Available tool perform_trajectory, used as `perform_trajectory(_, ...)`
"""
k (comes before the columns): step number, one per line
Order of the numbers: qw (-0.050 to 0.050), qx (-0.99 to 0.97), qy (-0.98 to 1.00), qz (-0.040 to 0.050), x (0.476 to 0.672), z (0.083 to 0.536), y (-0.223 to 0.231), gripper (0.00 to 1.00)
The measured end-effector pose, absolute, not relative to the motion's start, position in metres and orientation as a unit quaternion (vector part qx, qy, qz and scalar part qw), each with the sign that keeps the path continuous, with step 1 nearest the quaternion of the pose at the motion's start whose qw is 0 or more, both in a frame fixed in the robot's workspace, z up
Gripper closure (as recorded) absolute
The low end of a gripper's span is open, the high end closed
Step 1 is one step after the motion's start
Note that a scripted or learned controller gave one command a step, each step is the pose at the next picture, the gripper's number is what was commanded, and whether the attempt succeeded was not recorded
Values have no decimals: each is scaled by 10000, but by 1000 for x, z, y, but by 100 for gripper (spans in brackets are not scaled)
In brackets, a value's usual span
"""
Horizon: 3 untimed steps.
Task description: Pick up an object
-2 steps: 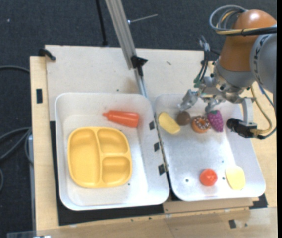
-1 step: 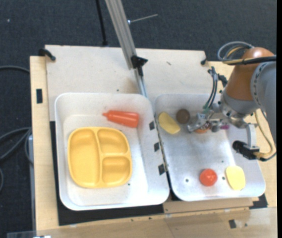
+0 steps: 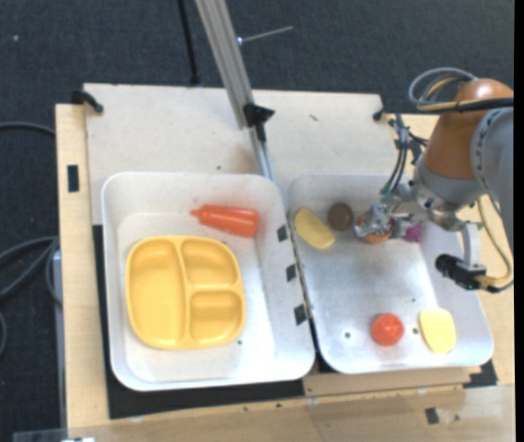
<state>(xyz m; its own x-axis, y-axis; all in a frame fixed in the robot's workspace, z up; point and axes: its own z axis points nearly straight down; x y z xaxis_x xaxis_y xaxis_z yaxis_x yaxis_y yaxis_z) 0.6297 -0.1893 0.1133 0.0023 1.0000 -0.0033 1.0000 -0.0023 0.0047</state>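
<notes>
At the near edge of the bench (image 3: 197, 412) the pale wooden board shows bare below the two bins, with a dark strip under the left bin's front rim. The left bin (image 3: 119, 196) holds a yellow divided tray (image 3: 185, 291), three compartments, lying flat toward the near left. Beyond it, near the bin's far wall, an orange bottle-shaped toy (image 3: 227, 218) lies on its side, pointing left.

In the right bin (image 3: 335, 353) the nearest things are a small red ball (image 3: 387, 330) and, just beside it to the right, a pale yellow block (image 3: 437, 330) close to the near right corner. The two are near each other but apart. The middle of this bin's floor is white, lightly speckled with dark marks.

Farther back sit a yellow oval piece (image 3: 314, 229) against the left wall and a brown round object (image 3: 340, 215) just beside it. The gripper (image 3: 375, 226) is down at the floor level just right of the brown object, over a small orange-and-grey thing that is too blurred to name — whether the fingers are spread or pinched on it I cannot tell. A bit of purple (image 3: 413, 233) shows just to its right.

The arm (image 3: 455, 155) comes in from the right, orange band above grey, cables looping around it.

Behind the bins the bench is plain board — a slanted aluminium post (image 3: 225, 49) rises from it. Around lies dark carpet (image 3: 59, 26) with black cables (image 3: 4, 265) at the left.
</notes>
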Motion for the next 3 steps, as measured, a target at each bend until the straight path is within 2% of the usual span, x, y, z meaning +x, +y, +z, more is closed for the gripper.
perform_trajectory(1, -123, 7053, 7087, -134, 666, 98, -115, 100)
perform_trajectory(2, 26, 7039, 7103, 41, 666, 207, -23, 100)
perform_trajectory(3, -14, 7040, 7102, 4, 640, 201, 56, 100)
